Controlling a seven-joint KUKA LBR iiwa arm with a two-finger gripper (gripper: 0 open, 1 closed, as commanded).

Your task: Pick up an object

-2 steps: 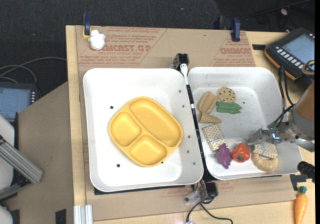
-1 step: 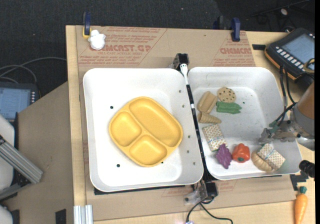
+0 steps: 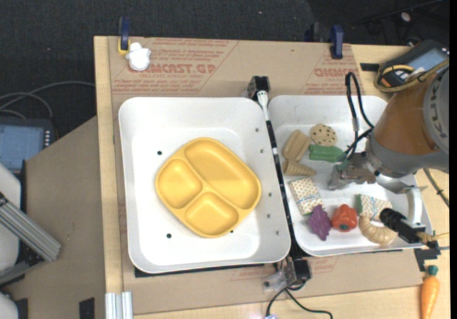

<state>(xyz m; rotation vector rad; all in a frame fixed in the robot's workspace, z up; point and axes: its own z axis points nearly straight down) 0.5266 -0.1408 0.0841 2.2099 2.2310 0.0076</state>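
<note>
The right bin holds several toy foods: a cookie, a green piece, a tan wedge, a cone, a patterned cracker, purple grapes, a red tomato and a croissant. My gripper hangs low over the bin's middle, just right of the green piece and above the tomato. The arm's orange band rises behind it.
A yellow three-compartment plate lies in the left bin. A black divider bar runs between the bins. A white item sits on the bench's back left, a carrot at the front right corner.
</note>
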